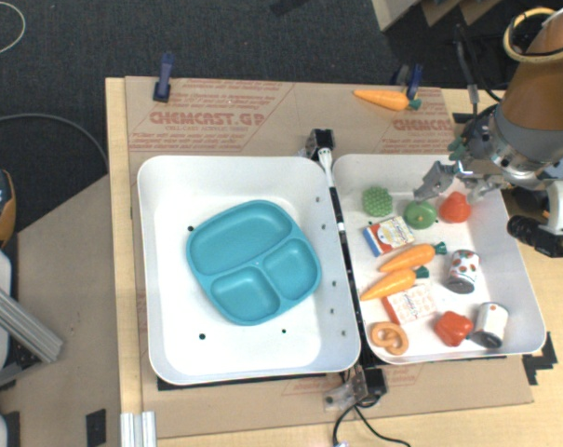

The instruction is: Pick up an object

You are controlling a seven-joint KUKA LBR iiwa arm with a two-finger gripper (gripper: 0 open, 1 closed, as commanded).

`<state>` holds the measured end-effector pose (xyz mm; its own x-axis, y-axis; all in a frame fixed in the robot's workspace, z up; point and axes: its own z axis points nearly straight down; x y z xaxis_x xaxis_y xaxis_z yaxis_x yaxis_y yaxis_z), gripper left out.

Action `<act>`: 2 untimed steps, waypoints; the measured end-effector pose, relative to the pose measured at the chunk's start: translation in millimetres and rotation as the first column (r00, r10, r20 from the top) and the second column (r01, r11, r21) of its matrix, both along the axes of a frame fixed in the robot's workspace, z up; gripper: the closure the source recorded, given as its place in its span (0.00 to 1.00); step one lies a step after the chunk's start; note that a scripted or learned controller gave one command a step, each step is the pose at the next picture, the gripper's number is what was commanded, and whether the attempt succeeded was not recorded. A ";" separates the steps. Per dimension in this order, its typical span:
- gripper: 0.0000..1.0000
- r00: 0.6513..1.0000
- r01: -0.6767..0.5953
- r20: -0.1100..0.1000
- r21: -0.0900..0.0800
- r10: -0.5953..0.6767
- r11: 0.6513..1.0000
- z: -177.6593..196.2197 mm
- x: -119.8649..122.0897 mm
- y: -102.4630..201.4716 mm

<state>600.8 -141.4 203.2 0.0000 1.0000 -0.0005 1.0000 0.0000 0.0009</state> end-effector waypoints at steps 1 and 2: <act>0.00 1.000 0.005 0.018 -0.009 -0.005 1.000 151.8 -25.3 -56.2; 1.00 1.000 -0.001 0.006 -0.004 0.001 1.000 152.2 -24.7 -52.0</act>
